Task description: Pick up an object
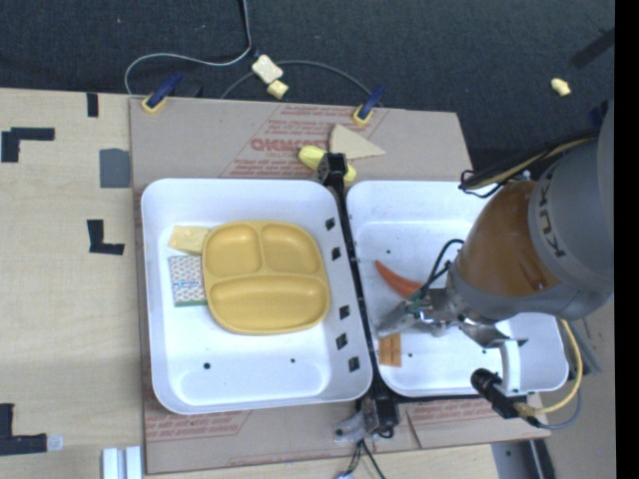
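In the right bin (419, 203) lie an orange-red carrot-like piece (397, 278) and a small brown block (389, 349) near the bin's left wall. My gripper (407, 314) hangs low over the right bin between these two, just below the carrot piece and above the block. Its fingers (394, 317) point left and nothing shows between them. The left bin (250, 382) holds a yellow divided plate (266, 276), a pale yellow wedge (188, 239) and a small patterned card (186, 278) at its left.
The grey arm with its orange band (509, 252) covers much of the right bin's right side. A black divider (346, 287) runs between the bins. Clamps and cables lie on the cardboard behind the bins.
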Motion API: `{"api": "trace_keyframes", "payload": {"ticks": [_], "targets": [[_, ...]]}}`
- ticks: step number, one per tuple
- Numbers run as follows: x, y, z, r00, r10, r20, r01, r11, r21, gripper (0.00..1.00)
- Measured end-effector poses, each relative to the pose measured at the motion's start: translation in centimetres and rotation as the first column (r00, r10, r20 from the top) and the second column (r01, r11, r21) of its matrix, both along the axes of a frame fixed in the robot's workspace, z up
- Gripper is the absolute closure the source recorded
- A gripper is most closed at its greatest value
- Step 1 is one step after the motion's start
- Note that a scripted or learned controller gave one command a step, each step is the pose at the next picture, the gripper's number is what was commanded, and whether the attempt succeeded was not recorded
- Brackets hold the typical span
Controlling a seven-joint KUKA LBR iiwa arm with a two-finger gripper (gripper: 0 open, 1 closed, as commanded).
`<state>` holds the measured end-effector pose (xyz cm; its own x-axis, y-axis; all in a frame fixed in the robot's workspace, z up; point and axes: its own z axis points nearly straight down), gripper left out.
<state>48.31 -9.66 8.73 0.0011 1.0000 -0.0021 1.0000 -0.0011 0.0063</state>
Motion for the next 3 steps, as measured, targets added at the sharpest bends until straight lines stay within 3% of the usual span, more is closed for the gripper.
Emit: {"api": "trace_keyframes", "payload": {"ticks": [2,3], "targets": [[11.3,0.2,-0.1,1.000,0.003,-0.002,-0.003,1.000,0.000,0.00],[8.5,-0.8,0.0,1.000,0.002,0.002,-0.002,1.000,0.000,0.00]]}}
